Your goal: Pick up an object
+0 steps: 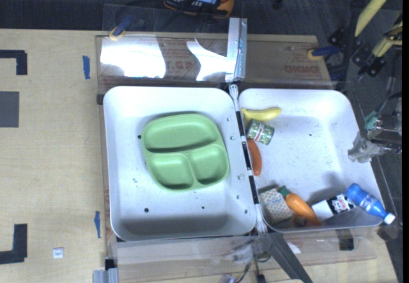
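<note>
The gripper point(365, 147) is hovering at the right bin's point(319, 112) right rim, its grip too blurred to tell.

Right bin point(332, 99) middle open — banana point(261, 113), can point(260, 132), carrots, bottle point(358, 202) crowd left, front edges.

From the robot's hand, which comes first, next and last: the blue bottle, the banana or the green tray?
From the hand at the right bin's right edge:
1. Blue bottle, right bin's near corner.
2. Banana, right bin's far left.
3. Green tray, left bin.
</note>
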You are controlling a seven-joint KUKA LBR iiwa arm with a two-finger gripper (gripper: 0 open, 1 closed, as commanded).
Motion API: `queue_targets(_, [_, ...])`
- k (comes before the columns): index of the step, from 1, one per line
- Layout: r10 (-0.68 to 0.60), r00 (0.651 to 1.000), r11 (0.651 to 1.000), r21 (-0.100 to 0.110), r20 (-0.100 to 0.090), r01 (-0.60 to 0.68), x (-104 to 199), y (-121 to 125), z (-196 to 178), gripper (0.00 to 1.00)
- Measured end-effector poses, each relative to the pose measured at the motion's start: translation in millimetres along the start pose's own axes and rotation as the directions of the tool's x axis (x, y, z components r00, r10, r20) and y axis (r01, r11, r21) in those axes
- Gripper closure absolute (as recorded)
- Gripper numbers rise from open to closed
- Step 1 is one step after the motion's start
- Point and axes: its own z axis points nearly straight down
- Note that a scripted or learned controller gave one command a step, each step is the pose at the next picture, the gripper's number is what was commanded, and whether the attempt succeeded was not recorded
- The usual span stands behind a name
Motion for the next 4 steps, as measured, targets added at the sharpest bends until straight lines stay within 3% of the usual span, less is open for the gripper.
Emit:
queue_targets(1, [-0.023, 1.0, 1.0, 0.003, -0.002, 0.023, 54.9, -4.9, 28.5, 1.0])
queue_targets(2, [-0.101, 0.995, 0.995, 0.0, -0.001, 0.101, 97.7, 54.1, 32.0, 1.0])
queue_targets(3, [-0.159, 0.987, 0.987, 0.003, -0.001, 0.159, 56.5, 27.5, 8.1, 1.0])
queue_targets(4, [-0.276, 0.961, 0.961, 0.003, -0.002, 0.276, 43.2, -7.7, 17.0, 1.0])
